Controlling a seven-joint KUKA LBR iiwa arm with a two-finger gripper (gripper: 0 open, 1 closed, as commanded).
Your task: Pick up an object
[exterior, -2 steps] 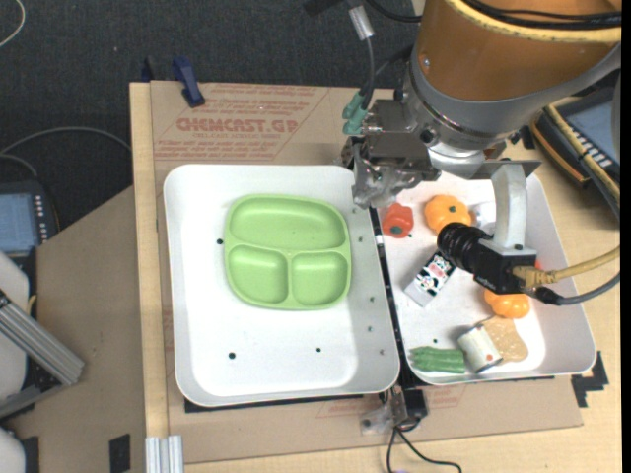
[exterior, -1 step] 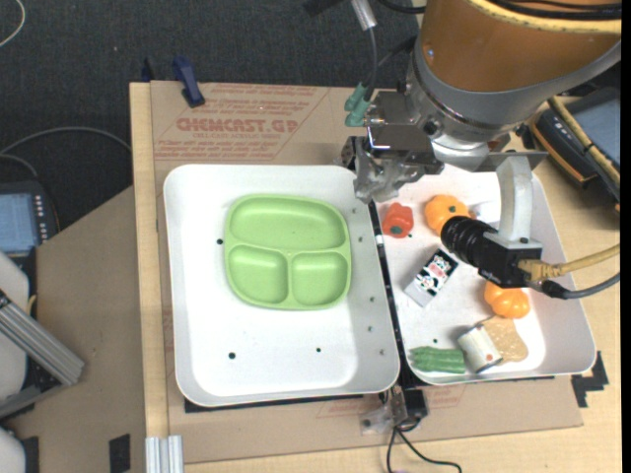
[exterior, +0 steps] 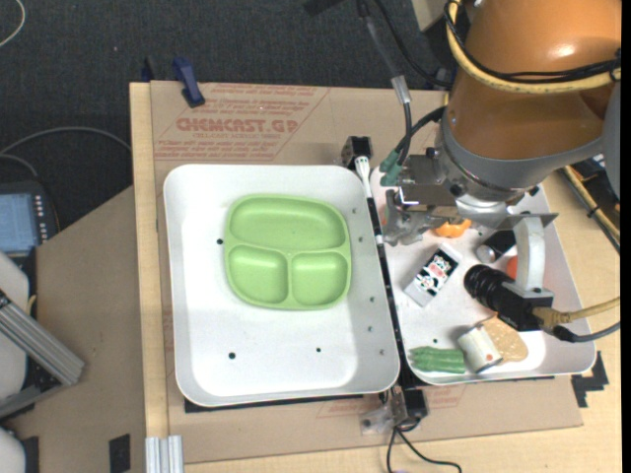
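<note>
Dark carpeted floor [exterior: 89, 28], brown cardboard-covered bench [exterior: 246, 116], loose white cables [exterior: 59, 141], aluminium rail [exterior: 39, 348] at left

- A brown cardboard sheet [exterior: 266, 116] lies under both bins, printed in red with "CHEMCAST" lettering along its far side.
- A blue clamp [exterior: 187, 81] grips the sheet's far left corner.
- Dark carpet [exterior: 89, 37] covers the floor beyond the sheet, with a thin white cable [exterior: 12, 13] looping across it at the upper left.
- A small screen [exterior: 18, 220] glowing blue sits at the left edge.
- A grey aluminium rail [exterior: 39, 343] runs at a slant at the lower left.
- A small black connector [exterior: 357, 150] sits at the far end of the seam between the bins.
- Black cables [exterior: 414, 446] trail off the sheet's near edge.
</note>
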